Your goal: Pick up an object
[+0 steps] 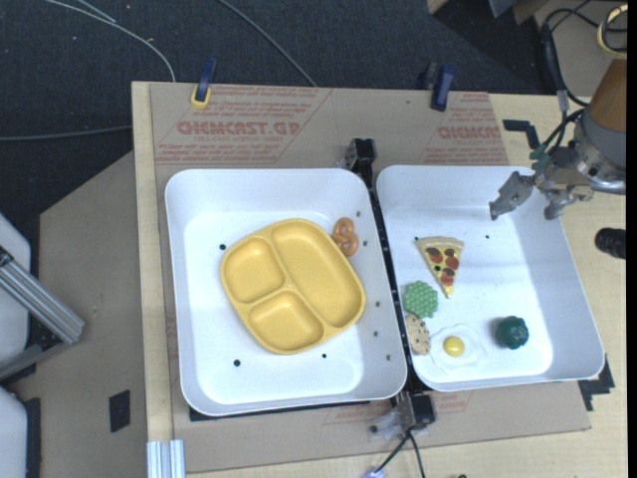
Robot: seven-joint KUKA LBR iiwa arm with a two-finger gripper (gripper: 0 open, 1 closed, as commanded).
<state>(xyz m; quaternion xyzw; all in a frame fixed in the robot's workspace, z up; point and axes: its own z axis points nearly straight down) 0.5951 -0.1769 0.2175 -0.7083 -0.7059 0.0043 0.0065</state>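
Pizza slice (pixel 441 261), lying flat in the right bin (pixel 557 297) above the green lump (pixel 420 298), is best approached squarely from overhead by the empty end effector (pixel 532 195), seemingly spread wide near the far rim.

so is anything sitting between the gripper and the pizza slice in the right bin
Nothing visible does. The gripper hangs over the right bin's far right corner, and the floor between it and the pizza slice is bare white. The green broccoli piece and fried egg lie beyond the slice.
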